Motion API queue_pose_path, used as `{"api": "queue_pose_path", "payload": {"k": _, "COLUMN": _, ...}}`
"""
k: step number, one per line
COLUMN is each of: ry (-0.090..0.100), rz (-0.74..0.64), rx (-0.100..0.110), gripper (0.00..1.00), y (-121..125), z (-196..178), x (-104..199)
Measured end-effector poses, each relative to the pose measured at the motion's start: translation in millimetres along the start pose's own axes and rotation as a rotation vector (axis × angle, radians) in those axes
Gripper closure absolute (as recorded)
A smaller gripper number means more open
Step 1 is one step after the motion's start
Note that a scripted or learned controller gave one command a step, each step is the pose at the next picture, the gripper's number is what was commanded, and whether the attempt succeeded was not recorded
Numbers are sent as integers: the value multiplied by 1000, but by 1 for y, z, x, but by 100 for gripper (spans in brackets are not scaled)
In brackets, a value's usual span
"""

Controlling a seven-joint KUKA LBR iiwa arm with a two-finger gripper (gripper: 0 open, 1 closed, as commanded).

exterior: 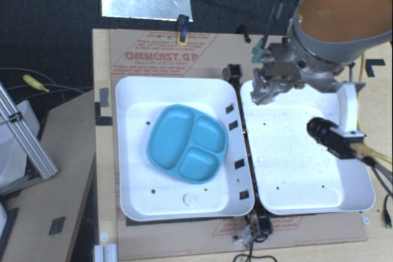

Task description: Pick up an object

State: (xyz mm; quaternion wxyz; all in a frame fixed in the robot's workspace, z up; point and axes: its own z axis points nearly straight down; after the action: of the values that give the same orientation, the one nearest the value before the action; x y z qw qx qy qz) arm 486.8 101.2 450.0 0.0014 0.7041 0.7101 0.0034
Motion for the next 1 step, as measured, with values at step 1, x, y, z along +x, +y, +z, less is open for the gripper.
{"api": "queue_pose_path", "payload": {"k": 1, "ry": -2, "rz": -6, "rx": 12, "gripper": 100, "y": -2, "z": 72, "x": 113}}
